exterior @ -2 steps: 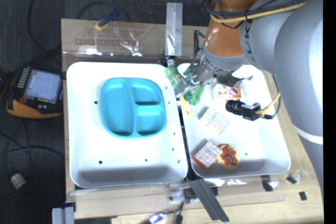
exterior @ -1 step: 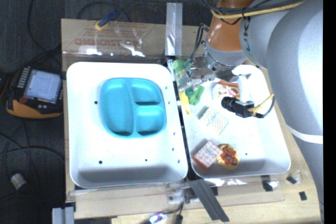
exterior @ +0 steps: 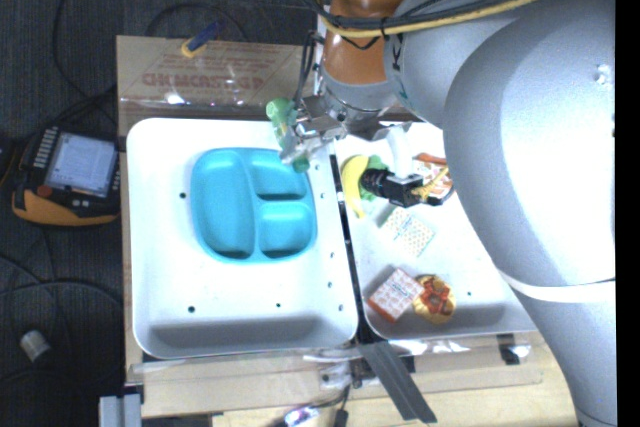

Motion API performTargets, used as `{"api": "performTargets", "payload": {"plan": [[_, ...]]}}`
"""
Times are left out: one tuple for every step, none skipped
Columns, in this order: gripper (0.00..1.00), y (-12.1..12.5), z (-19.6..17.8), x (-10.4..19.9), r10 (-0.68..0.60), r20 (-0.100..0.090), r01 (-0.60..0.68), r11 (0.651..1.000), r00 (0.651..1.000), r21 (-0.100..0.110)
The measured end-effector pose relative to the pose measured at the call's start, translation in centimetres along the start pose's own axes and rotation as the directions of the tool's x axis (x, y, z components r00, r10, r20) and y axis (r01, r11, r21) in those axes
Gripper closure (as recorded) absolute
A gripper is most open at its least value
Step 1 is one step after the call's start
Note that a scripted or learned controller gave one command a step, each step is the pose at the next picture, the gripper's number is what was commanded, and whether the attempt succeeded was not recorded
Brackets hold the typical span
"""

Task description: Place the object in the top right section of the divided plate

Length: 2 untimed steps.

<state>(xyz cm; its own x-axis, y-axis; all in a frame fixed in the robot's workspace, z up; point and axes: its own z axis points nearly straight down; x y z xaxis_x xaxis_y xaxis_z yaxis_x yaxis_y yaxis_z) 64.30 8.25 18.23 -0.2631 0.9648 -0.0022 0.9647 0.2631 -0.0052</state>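
Note:
A blue divided plate (exterior: 250, 205) lies in the left bin (exterior: 160, 245), with one long section on its left and two smaller sections on its right. My gripper (exterior: 296, 147) hangs over the far right corner of the plate, at the edge of the top right section. A small green object (exterior: 279, 111) shows right at the gripper's tip, and a bit more green (exterior: 300, 162) sits just below it. Whether the gripper grips that green piece is unclear from this angle.
The right bin (exterior: 480, 310) holds a yellow banana (exterior: 354, 181), a green item (exterior: 376, 164), an orange snack packet (exterior: 432, 177), a white patterned sachet (exterior: 411, 231), an orange box (exterior: 395, 294) and a red-yellow pack (exterior: 436, 299). A cardboard sheet (exterior: 200, 70) lies behind the bins.

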Motion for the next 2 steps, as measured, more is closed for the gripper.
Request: {"api": "performTargets", "payload": {"plan": [[1.0, 2.6, -0.2, -0.2, -0.255, 0.004, 0.255, 0.967, 0.967, -0.002], [1.0, 1.9, 4.1, 3.7, -0.079, -0.006, 0.079, 0.997, 0.997, -0.005]]}}
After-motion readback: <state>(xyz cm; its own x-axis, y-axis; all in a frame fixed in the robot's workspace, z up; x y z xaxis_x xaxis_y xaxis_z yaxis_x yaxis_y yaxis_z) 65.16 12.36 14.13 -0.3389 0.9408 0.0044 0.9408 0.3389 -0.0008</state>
